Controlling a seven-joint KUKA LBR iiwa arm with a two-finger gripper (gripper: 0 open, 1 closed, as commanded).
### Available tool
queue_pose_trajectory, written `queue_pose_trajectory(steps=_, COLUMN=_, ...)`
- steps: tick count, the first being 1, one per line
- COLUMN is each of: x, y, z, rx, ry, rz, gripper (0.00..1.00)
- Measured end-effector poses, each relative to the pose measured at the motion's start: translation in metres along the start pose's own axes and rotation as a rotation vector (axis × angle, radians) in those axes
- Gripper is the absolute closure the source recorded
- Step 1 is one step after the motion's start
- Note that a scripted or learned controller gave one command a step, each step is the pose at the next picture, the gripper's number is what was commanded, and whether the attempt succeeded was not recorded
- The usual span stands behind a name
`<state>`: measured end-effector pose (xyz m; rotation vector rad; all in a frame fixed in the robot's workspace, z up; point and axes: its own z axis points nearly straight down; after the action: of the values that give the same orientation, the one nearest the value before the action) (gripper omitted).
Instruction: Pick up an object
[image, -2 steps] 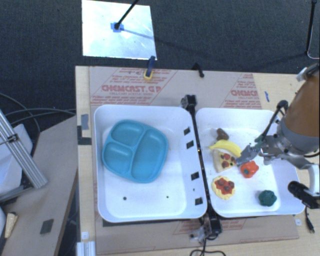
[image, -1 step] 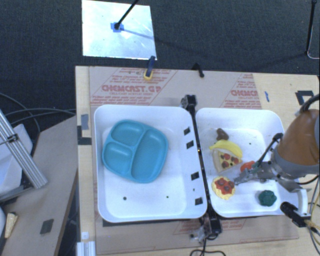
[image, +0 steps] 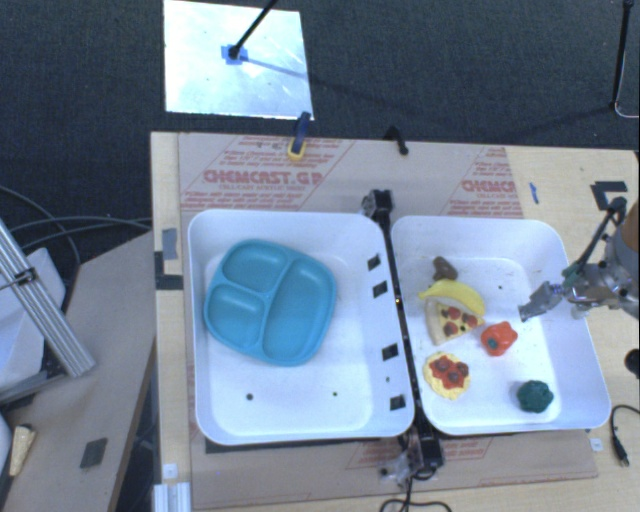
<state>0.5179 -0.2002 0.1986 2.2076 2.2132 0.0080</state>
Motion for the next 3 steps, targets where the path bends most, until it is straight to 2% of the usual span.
queue_pose_trajectory(steps=1, x=-0.005, y=0.091, z=0.117, rx=0.007, ry=0.005, rz=-0.005, gripper=0.00)
queue_pose_trajectory(steps=2, x=0.056, y=0.040, z=0.114, rx=0.016, ry=0.010, rz=-0.003, gripper=0.00)
queue_pose_trajectory(steps=3, x=-0.010, y=-0.038, z=0.114, rx=0.019, ry=0.006, rz=0.010, gripper=0.00)
